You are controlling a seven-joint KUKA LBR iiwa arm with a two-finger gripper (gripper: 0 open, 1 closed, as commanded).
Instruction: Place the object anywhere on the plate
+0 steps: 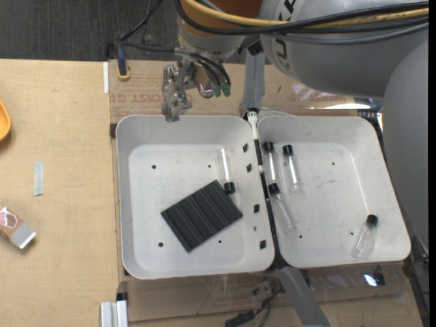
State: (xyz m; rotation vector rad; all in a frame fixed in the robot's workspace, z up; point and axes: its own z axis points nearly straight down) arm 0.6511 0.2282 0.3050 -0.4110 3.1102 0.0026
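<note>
Grey arm hides the bench's far side; gripper blurred above the left bin, grip unreadable.

Two white bins with small black dots on their floors. Ribbed black plate, matte, with parallel grooves. Clear tubes with black caps. Pale tan wooden bench. Grey arm bearing black lettering and an orange band. Brown cardboard with faded red print.
</note>
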